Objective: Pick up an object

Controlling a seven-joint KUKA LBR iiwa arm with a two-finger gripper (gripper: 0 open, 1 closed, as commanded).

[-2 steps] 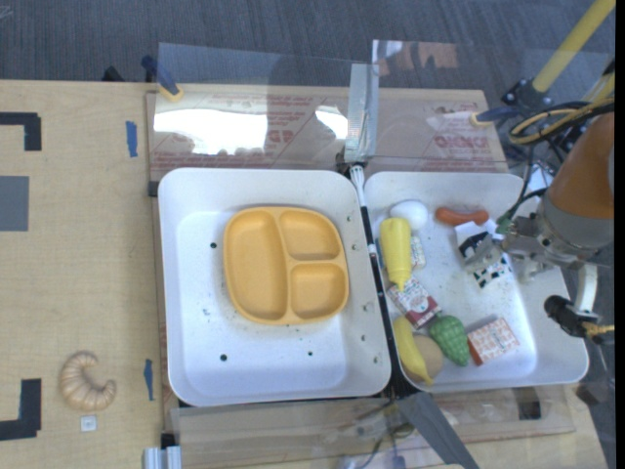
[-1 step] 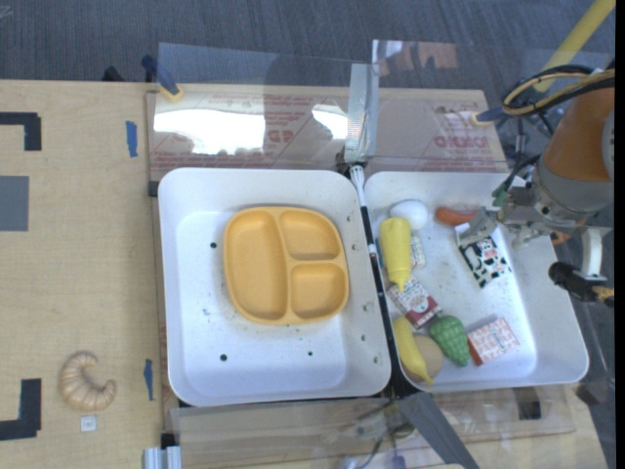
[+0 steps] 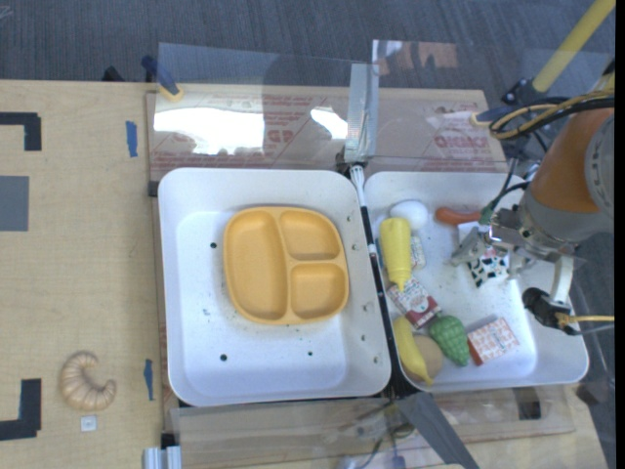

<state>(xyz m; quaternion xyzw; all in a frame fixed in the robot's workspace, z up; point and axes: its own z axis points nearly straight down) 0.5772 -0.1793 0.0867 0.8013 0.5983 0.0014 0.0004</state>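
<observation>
The gripper (image 3: 485, 252) is hanging over the right bin (image 3: 557, 360), at the bin's upper middle, its fingers spreading apart over a small black-and-white spotted object (image 3: 487, 268) and gripping nothing. Left of that object, a yellow bottle (image 3: 395, 250) is lying along the bin's left wall. A yellow divided plate (image 3: 286, 264) is sitting in the left bin (image 3: 195, 340).

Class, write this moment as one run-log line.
arm: over right bin | pincer: above black-and-white toy | grasp: unclear | left bin: yellow tray
</observation>
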